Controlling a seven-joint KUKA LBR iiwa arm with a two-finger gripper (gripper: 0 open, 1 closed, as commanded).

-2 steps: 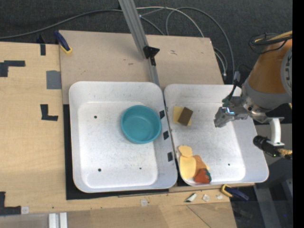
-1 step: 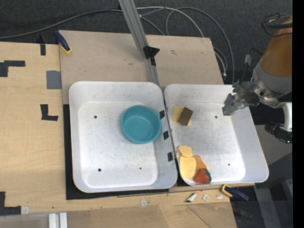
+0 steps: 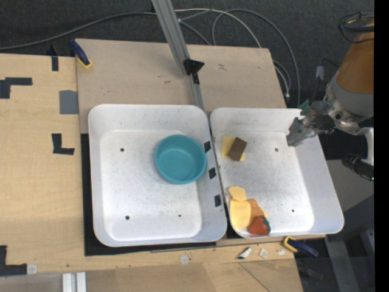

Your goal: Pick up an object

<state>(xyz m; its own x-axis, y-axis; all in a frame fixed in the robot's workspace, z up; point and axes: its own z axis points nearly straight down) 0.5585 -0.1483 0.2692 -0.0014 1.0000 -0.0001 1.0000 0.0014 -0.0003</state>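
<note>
A blue bowl (image 3: 180, 158) stands in the left bin (image 3: 109, 163), right of its middle. In the right bin (image 3: 304, 181), a yellow-and-brown block (image 3: 234, 148) lies near the upper left. A pile of yellow, orange and red pieces (image 3: 248, 213) sits at the bin's lower left corner. My gripper (image 3: 296, 132) hangs over the right bin's upper right rim, apart from all of these, with nothing seen in it.
A slanted metal pole (image 3: 176, 38) comes down to the gap between the bins at the back. Cables (image 3: 255, 23) loop behind the bench. A blue-and-yellow clamp (image 3: 81, 53) sits at the back left, another clamp (image 3: 299, 246) at the front right.
</note>
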